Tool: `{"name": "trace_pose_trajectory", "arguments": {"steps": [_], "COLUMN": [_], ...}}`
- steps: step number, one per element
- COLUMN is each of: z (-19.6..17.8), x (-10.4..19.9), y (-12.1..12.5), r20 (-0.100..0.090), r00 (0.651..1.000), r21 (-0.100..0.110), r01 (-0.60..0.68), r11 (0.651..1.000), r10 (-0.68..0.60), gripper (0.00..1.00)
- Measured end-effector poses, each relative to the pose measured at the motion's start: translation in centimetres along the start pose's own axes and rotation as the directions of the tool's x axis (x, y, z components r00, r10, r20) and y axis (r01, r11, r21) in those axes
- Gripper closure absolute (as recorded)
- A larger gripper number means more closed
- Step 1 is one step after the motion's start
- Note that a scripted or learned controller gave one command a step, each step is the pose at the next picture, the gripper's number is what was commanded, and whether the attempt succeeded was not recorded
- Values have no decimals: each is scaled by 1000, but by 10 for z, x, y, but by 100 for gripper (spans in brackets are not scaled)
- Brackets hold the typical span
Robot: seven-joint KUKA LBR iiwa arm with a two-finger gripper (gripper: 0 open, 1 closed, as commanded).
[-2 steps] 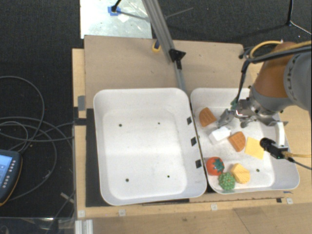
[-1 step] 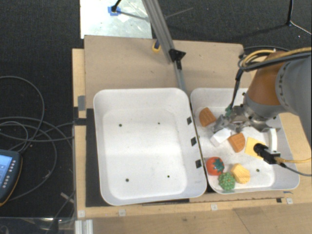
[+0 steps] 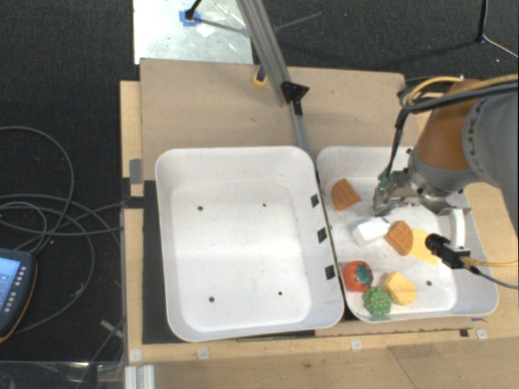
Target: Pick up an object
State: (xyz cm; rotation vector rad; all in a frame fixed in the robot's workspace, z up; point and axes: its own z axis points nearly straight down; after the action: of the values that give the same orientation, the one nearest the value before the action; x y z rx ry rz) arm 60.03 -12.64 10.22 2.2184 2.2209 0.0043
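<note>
Nearest the camera, a green broccoli-like piece (image 3: pixel 377 301) sits against the front wall of the right bin (image 3: pixel 478 298), with a red tomato-like piece (image 3: pixel 357 275) just behind it and a yellow wedge (image 3: pixel 401 288) beside it. My gripper (image 3: pixel 388 194) hangs low over the middle of this bin — whether it is open or closed, I cannot tell. Just below it lies a white block (image 3: pixel 371 232), long axis running left to right, tilted slightly, touching an orange waffle-like piece (image 3: pixel 399 237). Another orange piece (image 3: pixel 345 194) rests apart to the left, near the bin's inner wall. Free floor lies along the bin's back edge — the left bin (image 3: pixel 235 241) offers broad room.
</note>
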Motion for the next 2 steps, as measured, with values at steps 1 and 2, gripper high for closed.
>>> {"name": "trace_pose_trajectory", "arguments": {"steps": [1, 2], "z": [-65, -119], "x": [-1, -2], "y": [3, 6], "r20": [2, 2], "r00": [1000, 1000], "r21": [-5, -4], "r01": [3, 4], "r11": [1000, 1000], "r10": [-3, -4], "gripper": [100, 100]}}
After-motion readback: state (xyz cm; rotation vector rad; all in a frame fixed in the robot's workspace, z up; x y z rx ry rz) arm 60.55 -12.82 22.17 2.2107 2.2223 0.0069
